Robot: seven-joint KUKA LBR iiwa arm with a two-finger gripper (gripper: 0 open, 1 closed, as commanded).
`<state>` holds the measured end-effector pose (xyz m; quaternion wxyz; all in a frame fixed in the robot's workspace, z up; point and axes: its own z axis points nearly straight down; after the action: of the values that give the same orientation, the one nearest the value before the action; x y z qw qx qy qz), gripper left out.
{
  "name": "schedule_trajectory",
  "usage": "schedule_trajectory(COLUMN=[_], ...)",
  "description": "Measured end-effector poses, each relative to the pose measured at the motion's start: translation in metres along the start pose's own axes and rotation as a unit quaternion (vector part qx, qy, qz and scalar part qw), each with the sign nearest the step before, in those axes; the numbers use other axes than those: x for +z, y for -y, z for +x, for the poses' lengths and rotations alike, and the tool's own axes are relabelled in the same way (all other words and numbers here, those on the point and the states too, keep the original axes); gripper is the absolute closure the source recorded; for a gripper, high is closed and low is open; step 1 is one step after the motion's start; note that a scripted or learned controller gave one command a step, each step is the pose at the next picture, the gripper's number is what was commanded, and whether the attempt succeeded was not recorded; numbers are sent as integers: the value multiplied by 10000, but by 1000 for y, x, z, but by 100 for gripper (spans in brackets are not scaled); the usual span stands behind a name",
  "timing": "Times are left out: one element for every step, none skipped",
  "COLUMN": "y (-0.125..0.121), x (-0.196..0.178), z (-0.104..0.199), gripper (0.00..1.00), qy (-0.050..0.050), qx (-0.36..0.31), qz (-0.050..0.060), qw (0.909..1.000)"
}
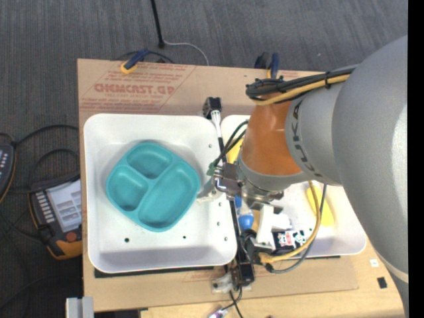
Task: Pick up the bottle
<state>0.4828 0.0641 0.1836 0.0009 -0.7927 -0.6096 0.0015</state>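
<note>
found the gripper [255, 207] low in the right bin [341, 242], close to its left wall, under the grey arm [331, 138]. could not tell the state of the jaws, hidden beneath the wrist. could not make out the bottle for sure; guessed at it from a small blue piece [246, 222] just below the wrist. judged it best to centre over that piece, stay clear of the wall, and close only once astride it.
</note>
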Motion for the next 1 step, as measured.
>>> schedule_trajectory(y=[-17], x=[0], z=[-63], gripper=[0], qy=[0], qx=[1369], qz=[-4], qw=[9906])
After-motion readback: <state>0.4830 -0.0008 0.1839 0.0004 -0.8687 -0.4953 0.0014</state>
